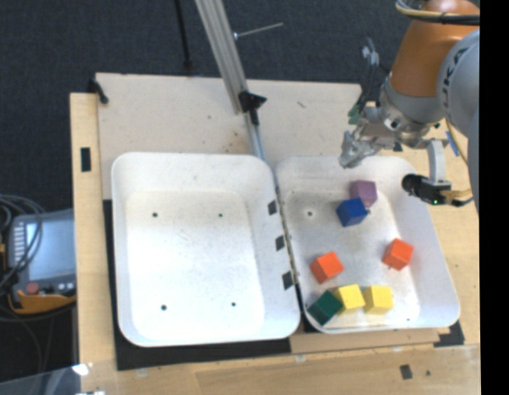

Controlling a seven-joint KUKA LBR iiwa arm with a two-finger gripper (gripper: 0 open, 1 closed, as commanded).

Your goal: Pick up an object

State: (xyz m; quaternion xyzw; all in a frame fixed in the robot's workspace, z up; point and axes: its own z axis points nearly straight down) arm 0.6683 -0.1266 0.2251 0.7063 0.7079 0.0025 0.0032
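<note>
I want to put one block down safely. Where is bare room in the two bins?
The left bin is bare white floor. In the right bin, free floor lies between the blue block and orange blocks. Its near edge is crowded by the green block and yellow blocks.

Gripper (353, 151) hangs over the right bin's (427, 303) far rim, apart from all blocks. Inside: purple block (365, 191) touching blue block (351, 211); two orange blocks (326, 266) (397, 253) apart; green block (326, 306) and two yellow blocks (350, 296) (379, 298) in a row. Left bin (131, 179) adjoins.

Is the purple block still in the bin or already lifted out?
In the bin. The purple block rests on the right bin's floor beside the blue block; the gripper hangs above, apart from it.
</note>
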